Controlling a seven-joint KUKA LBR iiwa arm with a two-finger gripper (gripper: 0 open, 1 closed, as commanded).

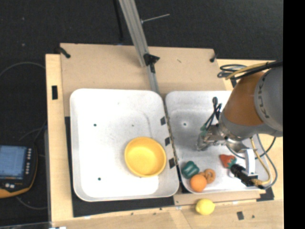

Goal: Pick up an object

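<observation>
The arm [252, 104] reached in over the right bin [183, 106], its orange band above the wrist. The gripper [206, 142] hung low over the middle of that bin, above bare white floor, with dark cables running along the wrist. Whether it was wide, narrow or holding anything, I could not tell; nothing was visible between its tips.

Near the right bin's front wall lay a cluster of small things. A green block [189, 168] sat closest to the divider between the bins. Just beside it, toward the front edge, was an orange ball [198, 182], touching a smaller brown piece [209, 175]. A red piece [226, 160] lay farther along, partly under the arm's hardware. All of them were apart from the gripper, on the front side of it.

A yellow bowl [145, 156] stood upright in the left bin [105, 113], near the divider. A yellow ball [205, 206] lay outside the right bin, on the bench [105, 66] just past its front wall.
</observation>
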